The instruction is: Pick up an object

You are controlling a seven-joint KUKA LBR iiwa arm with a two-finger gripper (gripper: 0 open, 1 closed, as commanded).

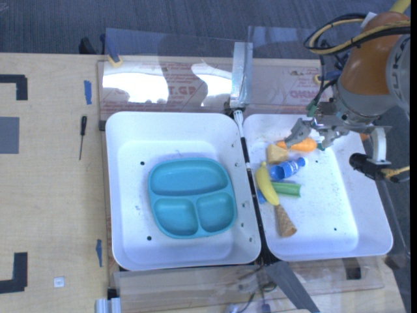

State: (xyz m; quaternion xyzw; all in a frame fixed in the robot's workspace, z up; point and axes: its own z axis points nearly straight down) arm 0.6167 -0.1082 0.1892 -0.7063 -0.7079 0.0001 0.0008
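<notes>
Hand poised low over the right bin, fingers spread, pinching nothing.
Orange piece just beneath the fingertips, likely the target; blue bottle, banana and green stick clustered just beyond, crowding any approach.

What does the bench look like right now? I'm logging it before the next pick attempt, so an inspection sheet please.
Surface: wooden bench with two white bins.
Job's things: right bin holds a banana, blue bottle, green piece, orange piece, cone.
Clutter: blue divided tray in left bin.
Grippers: gripper just above the orange piece.
Cables: yellow and black cables on the arm.
Surroundings: screwdriver on the bench, blue carpet.
</notes>
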